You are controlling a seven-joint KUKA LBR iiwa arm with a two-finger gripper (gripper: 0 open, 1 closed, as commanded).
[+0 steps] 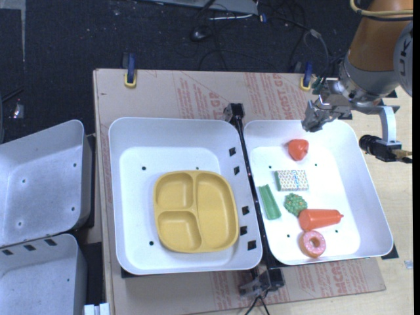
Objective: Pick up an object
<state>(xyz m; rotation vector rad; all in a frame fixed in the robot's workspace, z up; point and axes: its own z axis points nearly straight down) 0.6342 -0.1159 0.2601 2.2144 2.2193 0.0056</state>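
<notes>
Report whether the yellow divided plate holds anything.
Empty: the yellow three-compartment plastic plate in the left white bin shows only bare yellow in all three sections.

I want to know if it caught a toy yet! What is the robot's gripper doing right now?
Gripper: above the back edge of the right bin, nothing seen in it; whether it is open or closed cannot be told.

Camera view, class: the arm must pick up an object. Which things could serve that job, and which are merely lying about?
For the job:
two-finger gripper
red rounded toy
speckled pale block
green stick
green broccoli toy
orange carrot toy
pink ring doughnut

Lying about:
yellow three-compartment plate
blue clamp
</notes>
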